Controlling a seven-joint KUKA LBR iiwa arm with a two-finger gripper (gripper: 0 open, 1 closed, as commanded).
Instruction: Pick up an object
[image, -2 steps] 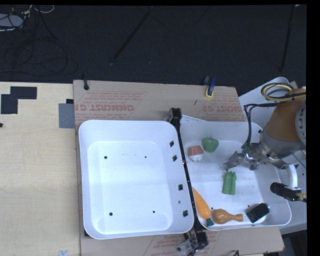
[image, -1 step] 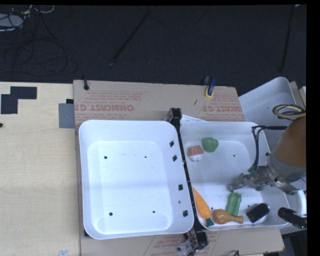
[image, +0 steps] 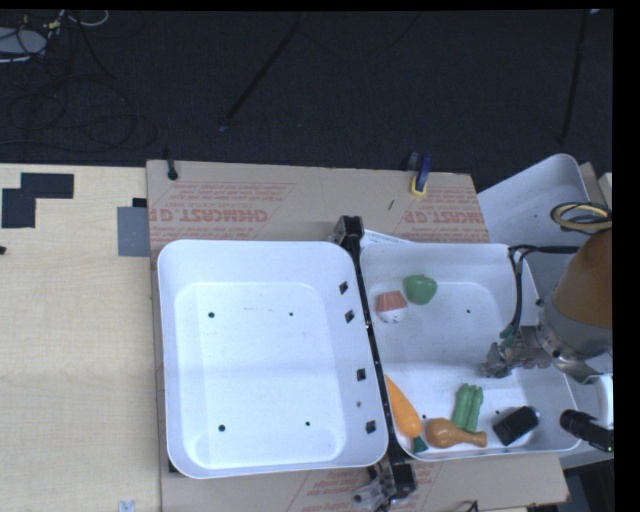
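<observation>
I am hovering my pincer low in the right bin, and whether it is open or gripping anything I cannot tell. I am judging a straight, centred descent best. The green cylinder is lying just beside, nearer the front wall.

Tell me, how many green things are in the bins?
2. A round green toy sits near the far side of the right bin. A long green toy lies near its front edge. The arm may hide more.
</observation>
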